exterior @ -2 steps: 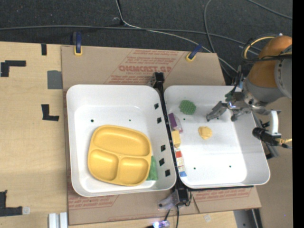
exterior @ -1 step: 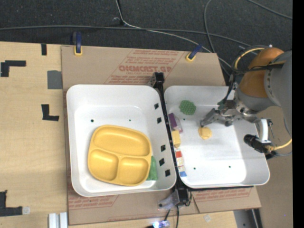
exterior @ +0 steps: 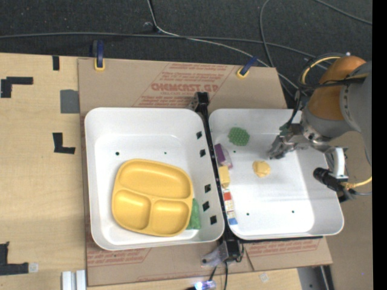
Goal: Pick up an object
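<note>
Grey arm (exterior: 354, 110) with orange band (exterior: 331, 92) reaching in from 3 o'clock, over the right bin's (exterior: 314, 219) edge. Gripper (exterior: 278, 150) hanging above the bin's upper right quarter, pointing toward 8 o'clock; released or clenched, cannot tell at this angle, and nothing visibly caught in it.

Small yellow lump (exterior: 262, 168) lying on the bin floor, near the gripper at its 7 o'clock, apart from it. Green knobbly piece (exterior: 239, 136) at 10 o'clock from the lump, near the bin's top wall. Lined up along the bin's 9 o'clock wall, top to bottom: purple item (exterior: 221, 154), pale yellow block (exterior: 224, 176), red, white and blue piece (exterior: 228, 205), each close to the next.

In the left bin (exterior: 139, 132), a yellow divided tray (exterior: 151, 197) resting toward 6 o'clock, with a green scrap (exterior: 195, 215) touching its 4 o'clock edge.

Both bins sitting on a cardboard sheet (exterior: 169, 86), pinned by clamps (exterior: 98, 57) at its 12 o'clock edge. Black cables (exterior: 181, 36) trailing across the dark floor beyond.
</note>
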Controlling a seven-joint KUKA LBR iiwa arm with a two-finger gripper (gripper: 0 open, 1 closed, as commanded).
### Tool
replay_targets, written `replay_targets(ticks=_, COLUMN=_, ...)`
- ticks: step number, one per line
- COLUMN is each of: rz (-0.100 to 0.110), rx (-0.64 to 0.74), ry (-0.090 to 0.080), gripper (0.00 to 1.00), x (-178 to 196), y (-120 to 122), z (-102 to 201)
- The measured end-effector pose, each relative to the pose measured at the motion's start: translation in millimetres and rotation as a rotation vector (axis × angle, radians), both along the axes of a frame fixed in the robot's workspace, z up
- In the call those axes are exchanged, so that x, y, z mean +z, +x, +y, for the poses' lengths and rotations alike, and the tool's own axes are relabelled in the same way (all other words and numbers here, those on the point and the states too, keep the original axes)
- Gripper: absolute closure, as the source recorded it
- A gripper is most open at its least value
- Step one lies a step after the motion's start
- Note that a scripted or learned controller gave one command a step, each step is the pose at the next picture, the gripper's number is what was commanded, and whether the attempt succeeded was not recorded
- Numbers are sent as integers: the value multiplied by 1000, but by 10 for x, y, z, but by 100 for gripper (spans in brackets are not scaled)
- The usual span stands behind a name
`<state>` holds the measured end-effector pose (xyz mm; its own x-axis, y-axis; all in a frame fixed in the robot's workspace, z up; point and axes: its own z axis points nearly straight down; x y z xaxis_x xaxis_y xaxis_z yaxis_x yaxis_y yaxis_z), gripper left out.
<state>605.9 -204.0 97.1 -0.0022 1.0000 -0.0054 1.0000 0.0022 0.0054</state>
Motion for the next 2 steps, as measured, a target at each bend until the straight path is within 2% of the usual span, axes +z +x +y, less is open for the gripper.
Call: replay_targets(ticks=2, rz=0, rx=-1, ry=3, gripper=100, x=1147, y=-15, z=-55)
